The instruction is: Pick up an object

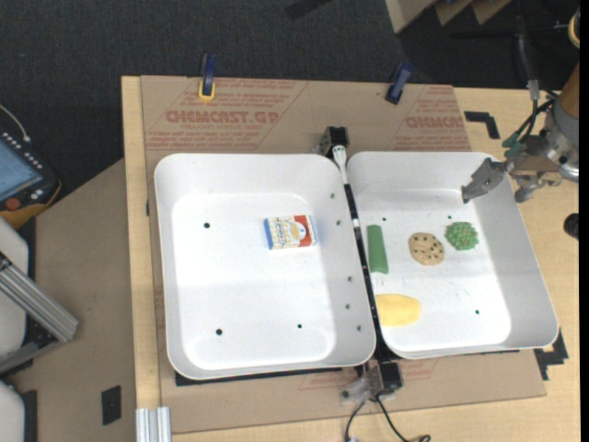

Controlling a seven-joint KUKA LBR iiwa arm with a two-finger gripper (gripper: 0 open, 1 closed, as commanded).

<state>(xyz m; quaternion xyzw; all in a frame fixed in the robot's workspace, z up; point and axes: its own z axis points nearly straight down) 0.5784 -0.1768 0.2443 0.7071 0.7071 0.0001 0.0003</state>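
Two shallow white plastic bins are placed side by side on the counter point(276, 109). In the left bin point(184, 247) a small blue and white carton point(290, 232) is found near the middle. In the right bin point(515, 274) four things are seen: a green stick point(376, 249) beside the inner wall, a round tan cookie point(425, 248), a green bumpy ball point(462, 237) just beside the cookie, and a yellow soft piece point(398, 309) (nearer the front). The end effector point(502, 180) is seen above the far right edge of the right bin, with its two fingers spread apart and nothing between them.
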